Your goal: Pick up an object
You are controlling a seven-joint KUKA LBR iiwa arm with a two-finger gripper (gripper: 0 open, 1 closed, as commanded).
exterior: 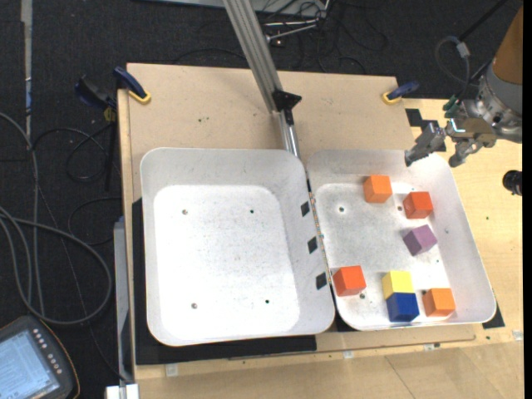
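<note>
The pincer [440,145] hangs above the far right corner of the right bin [474,248], its two fingers spread apart with nothing between them. The blocks lie in that bin: an orange cube [377,189] nearest the pincer, a second orange cube [418,204] just right of it, a purple cube [420,239] below. The blue [402,307] and yellow [397,283] cubes touch, so they look a poorer choice. A good approach would centre over the nearest orange cube, square the fingers to its flat sides, then descend straight
</note>
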